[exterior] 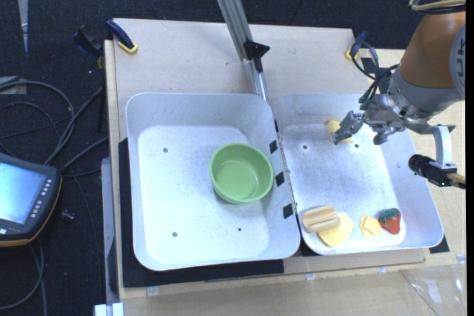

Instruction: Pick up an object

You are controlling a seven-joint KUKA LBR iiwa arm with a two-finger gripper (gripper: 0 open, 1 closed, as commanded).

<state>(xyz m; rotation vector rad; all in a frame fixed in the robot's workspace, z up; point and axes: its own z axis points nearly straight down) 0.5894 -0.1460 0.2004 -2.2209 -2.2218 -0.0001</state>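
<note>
My gripper (346, 129) hangs over the back of the right bin (326, 166), reaching in from the right. A small yellow object (334, 127) sits right at the gripper's tip, touching or nearly touching it; I cannot tell whether it is held. Along the right bin's front edge lie a tan bun-like piece (320, 217), a yellow piece (335, 232), a smaller yellow piece (369, 225) and a red strawberry (390, 220). A green bowl (241, 172) stands upright in the left bin (170, 159).
A slanted metal pole (235, 11) comes down to the bins' shared wall at the back. Blue and yellow clamps (120, 37) (358, 46) sit on the bench's back corners. A black part (433, 170) of the arm hangs over the right bin's right rim.
</note>
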